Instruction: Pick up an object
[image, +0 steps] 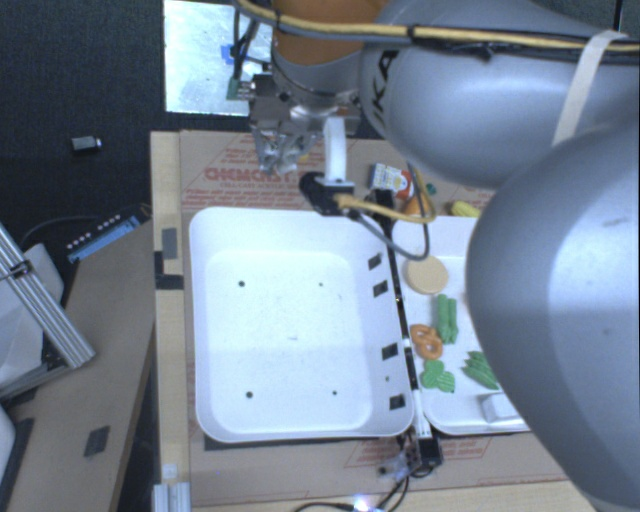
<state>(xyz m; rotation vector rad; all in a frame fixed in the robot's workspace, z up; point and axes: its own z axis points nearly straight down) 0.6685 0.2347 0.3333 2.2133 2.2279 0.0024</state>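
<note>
The gripper (283, 152) hung behind the left bin (290, 412); I could not tell its state; the pretzel (426, 341) and green pieces (446, 318) lay unpicked in the right bin (455, 422).

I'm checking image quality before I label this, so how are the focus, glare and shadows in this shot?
Camera view: the arm looms large and soft, close to the lens, hiding part of the right bin; the left bin is bright, nearly washed out, with a faint shadow across it; the pretzel stays fairly sharp.
</note>
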